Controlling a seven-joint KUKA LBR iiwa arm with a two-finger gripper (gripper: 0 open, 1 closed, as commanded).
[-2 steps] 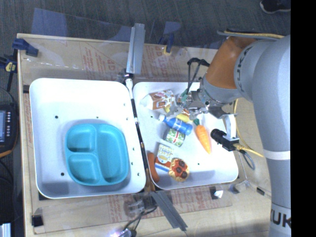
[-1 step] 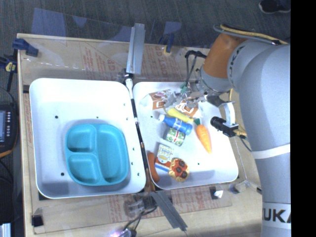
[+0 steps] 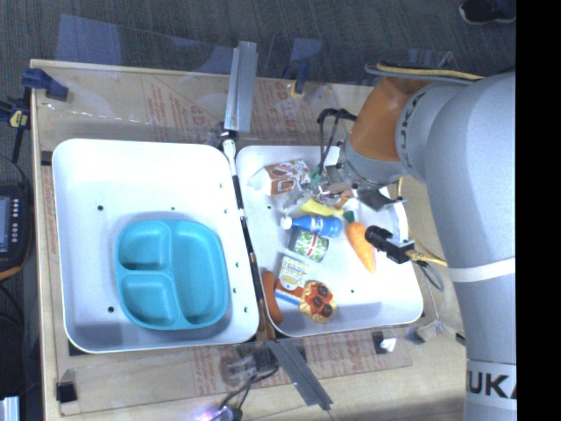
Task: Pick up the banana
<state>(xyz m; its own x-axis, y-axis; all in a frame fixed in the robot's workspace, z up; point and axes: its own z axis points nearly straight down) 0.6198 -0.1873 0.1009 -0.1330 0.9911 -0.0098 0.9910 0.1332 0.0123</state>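
You have the tool [image 3: 323,189] low over the banana [image 3: 321,207] in the right bin [image 3: 399,301], amid clutter beside the carrot [image 3: 360,245], presumably to grasp; grip state indeterminable.

The arm [image 3: 465,200] is a fat, smooth, light grey tube with rounded joints. A thin white seam rings it at about 4 o'clock. An orange band [image 3: 379,123] wraps it above the wrist, toward 1 o'clock. Dark letters "UKA" are printed on the link at 5 o'clock. Thin black cables [image 3: 328,134] loop beside the wrist; the end effector [image 3: 324,185] is dark metal.
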